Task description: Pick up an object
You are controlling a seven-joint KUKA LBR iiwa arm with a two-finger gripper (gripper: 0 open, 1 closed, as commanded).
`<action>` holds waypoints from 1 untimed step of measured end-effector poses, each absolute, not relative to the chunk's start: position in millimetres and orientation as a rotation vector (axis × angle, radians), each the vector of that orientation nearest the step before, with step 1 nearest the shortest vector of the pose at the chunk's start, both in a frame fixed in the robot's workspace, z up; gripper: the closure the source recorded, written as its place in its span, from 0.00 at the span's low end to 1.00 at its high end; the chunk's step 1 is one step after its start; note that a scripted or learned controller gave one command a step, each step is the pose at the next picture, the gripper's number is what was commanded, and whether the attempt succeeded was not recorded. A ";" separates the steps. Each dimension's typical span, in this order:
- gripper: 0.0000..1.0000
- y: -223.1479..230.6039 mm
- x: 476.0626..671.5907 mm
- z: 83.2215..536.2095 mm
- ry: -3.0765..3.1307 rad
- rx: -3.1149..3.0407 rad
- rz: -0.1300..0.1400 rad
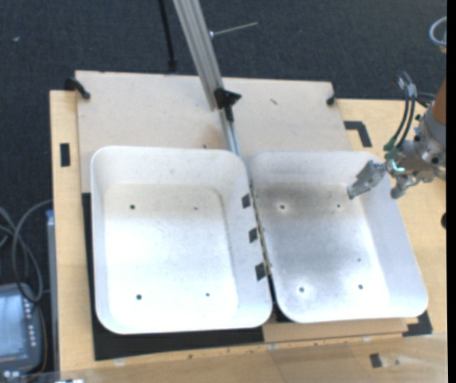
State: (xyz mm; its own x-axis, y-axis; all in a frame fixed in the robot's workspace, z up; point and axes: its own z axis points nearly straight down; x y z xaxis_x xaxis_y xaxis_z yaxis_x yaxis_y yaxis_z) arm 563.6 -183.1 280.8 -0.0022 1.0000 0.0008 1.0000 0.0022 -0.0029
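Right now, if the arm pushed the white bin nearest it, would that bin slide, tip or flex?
Tipping seems unlikely: the bin is shallow with a broad flat floor. Sliding is probably limited, since dark clips sit along the seam with the neighbouring bin. Its thin-looking rim may flex slightly.

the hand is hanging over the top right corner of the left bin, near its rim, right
Not quite. The camera view shows the hand over the top right corner of the right bin, near its rim, not over the left bin. The arm reaches in from the right side of the view and stops well short of the left bin.
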 end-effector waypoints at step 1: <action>0.00 -182.7 564.4 283.5 -2.226 -2.219 -0.003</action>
